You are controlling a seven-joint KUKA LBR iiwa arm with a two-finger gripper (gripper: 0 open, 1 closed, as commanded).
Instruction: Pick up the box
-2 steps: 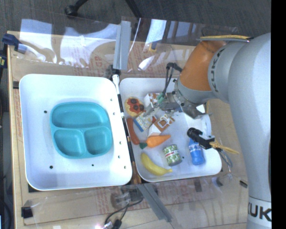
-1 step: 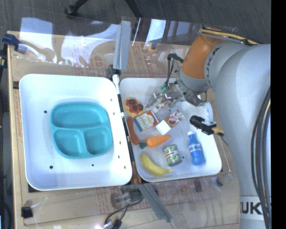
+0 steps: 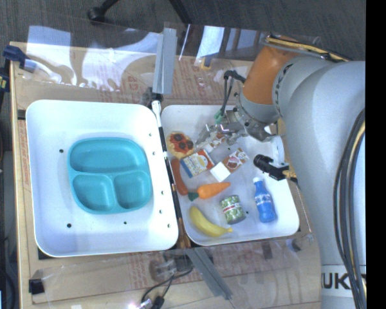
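Two white bins sit side by side on the bench. The left bin [image 3: 42, 172] holds a blue tray [image 3: 109, 174] with three compartments, nothing to do w/ the task.

The right bin [image 3: 289, 221] holds all the small things. Going from its left side: a round pizza toy [image 3: 179, 143] at the top, a sausage [image 3: 179, 179] lying along the left wall, and just right of these the box [image 3: 195, 165], small, w/ blue and white print. It lies flat, approx. in the upper-middle of this bin; its long axis runs from lower left to upper right, a little tilted. Below it is a carrot [image 3: 212, 190], further down a banana [image 3: 209, 223] and a green can [image 3: 232, 209]. A small white block [image 3: 220, 172] is touching or almost touching the box on its right side, I cannot tell which. A blue bottle [image 3: 264, 200] lies near the right wall.

The gripper [image 3: 213, 132] is above and to the right of the box, close but apart from it. Its metal fingers point to the left and down, over the clutter. They look a little apart w/ nothing between them, but it is blurred here, so I cannot tell for sure.

So the relation that matters: the box lies down-left from the fingertips. I judge the gripper must go a short way in that direction, then lower, and close across the short side of the box. The neighbours are crowded, esp. the pizza toy and white block, so a finger may land on them
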